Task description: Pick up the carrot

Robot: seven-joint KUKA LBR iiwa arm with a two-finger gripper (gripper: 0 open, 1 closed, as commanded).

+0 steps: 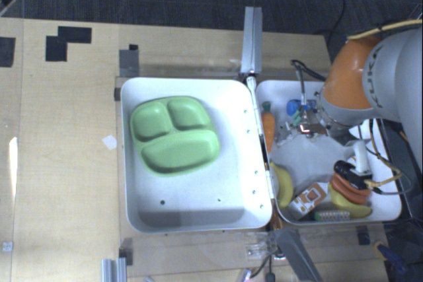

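In the camera view, two shallow white bins are seen side by side on the wooden bench (66, 162). The left bin (192, 208) holds a green divided plate (174, 134), which is laid in its upper half, with three compartments facing up. The right bin (390, 205) is more crowded. The carrot (268, 130) is laid against the bin's left wall, near the divider between the bins, its orange body pointing down the frame and its green top toward the far end. A yellow banana (285, 185) is placed below it along the same wall. A small printed packet (309, 199) is found near the bin's front edge, and a pile of red and yellow toy food (350, 198) is gathered at the front right.

The end effector (301, 125) is held low over the upper part of the right bin, just to the right of the carrot and apart from it. Whether it is open or closed cannot be told, since it is blurred among cables and small parts.
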